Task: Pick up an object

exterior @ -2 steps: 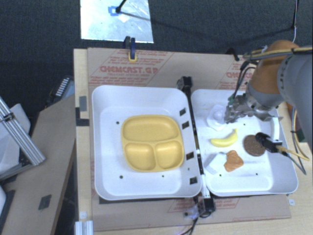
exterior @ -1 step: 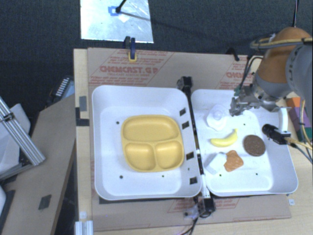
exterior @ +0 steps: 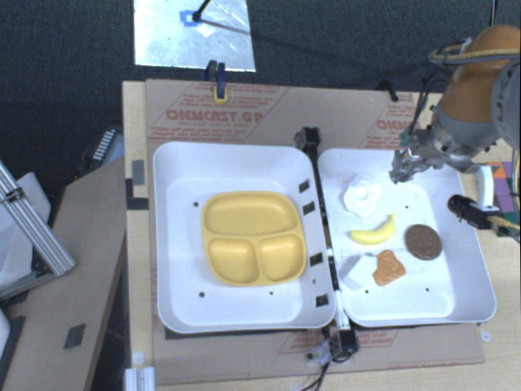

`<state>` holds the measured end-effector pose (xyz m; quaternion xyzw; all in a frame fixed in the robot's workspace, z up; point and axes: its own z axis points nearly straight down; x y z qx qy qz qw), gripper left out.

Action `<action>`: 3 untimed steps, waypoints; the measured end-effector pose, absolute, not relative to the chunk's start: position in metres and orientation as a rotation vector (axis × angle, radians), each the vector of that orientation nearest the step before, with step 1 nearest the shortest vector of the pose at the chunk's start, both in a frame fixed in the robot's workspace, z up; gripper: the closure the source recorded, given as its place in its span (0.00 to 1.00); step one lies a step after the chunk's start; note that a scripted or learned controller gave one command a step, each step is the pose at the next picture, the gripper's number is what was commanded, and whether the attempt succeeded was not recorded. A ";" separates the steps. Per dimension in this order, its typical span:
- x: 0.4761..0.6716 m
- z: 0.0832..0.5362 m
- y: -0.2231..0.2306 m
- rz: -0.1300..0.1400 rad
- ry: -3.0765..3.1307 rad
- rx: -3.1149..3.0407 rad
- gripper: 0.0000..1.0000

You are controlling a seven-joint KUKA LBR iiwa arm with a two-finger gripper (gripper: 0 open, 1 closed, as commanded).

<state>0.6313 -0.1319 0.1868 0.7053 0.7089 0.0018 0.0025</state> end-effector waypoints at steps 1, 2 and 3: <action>0.631 0.251 -0.129 0.007 2.223 2.211 1.00; 0.616 0.253 -0.088 0.001 2.229 2.213 1.00; 0.595 0.236 -0.040 0.000 2.232 2.214 1.00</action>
